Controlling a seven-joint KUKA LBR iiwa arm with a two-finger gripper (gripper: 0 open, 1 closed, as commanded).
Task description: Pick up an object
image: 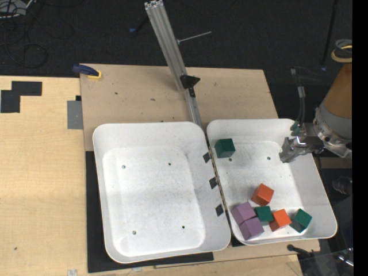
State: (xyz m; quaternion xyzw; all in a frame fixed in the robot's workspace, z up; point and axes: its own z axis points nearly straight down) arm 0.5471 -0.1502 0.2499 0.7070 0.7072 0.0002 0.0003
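Observation:
Several blocks lie in the right bin [247, 131]. A dark green cube [225, 148] sits alone near its far left corner. Toward the front an orange cube [263, 194] stands by a cluster of two purple blocks [247, 219], a small green block [264, 214], an orange block [280, 218] and a green block [301, 219]. My gripper [291, 150] hangs over the right side of this bin, apart from all the blocks. I see nothing between its fingers.
The left bin [115, 137] lies beside the right one, with black clips [213, 182] along the shared rim. A slanted aluminium bar [171, 50] rises behind the bins. A blue and yellow clamp [87, 71] lies at the bench's far left.

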